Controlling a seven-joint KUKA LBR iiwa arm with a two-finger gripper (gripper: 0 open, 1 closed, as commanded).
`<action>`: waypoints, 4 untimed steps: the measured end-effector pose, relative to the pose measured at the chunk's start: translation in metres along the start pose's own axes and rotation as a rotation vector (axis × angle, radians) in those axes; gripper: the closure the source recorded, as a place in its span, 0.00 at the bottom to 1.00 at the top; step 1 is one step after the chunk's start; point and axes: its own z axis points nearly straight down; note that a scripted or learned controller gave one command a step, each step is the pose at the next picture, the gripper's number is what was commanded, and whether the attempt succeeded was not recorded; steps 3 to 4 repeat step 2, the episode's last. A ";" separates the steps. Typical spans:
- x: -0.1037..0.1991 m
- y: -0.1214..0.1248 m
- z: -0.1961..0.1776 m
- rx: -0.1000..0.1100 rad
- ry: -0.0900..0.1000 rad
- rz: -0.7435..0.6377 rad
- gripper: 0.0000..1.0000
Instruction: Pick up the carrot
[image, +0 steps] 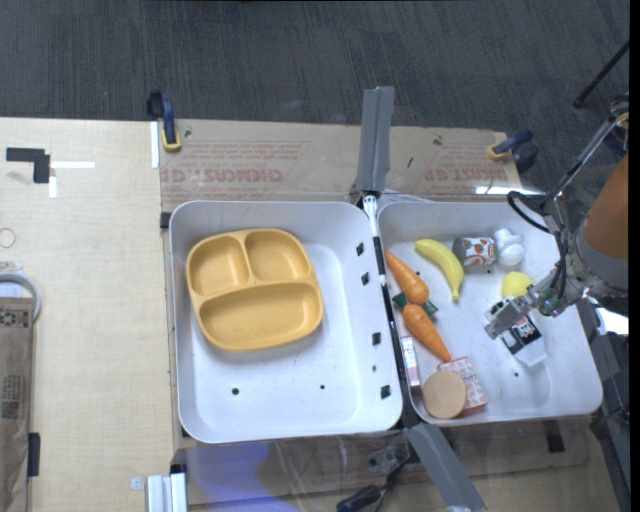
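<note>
Two orange carrots with green tops lie in the right bin (570, 400) near its left wall. The upper carrot (407, 277) and the lower carrot (426, 333) both slant down to the right. My gripper (514, 325) hangs over the right half of that bin, well to the right of both carrots and just below a lemon (514, 284). Nothing shows in its grasp.
A banana (442, 262), a small can (476, 252) and a white garlic bulb (508, 243) lie at the back of the right bin. A round biscuit (445, 393) and a small box (470, 385) sit at its front. The left bin (280, 390) holds a yellow divided plate (255, 288).
</note>
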 end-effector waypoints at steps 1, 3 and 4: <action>0.091 0.019 -0.008 -0.001 -0.002 -0.258 0.00; 0.049 0.026 0.092 -0.002 -0.002 -0.334 0.00; 0.049 0.026 0.092 -0.002 -0.002 -0.334 0.00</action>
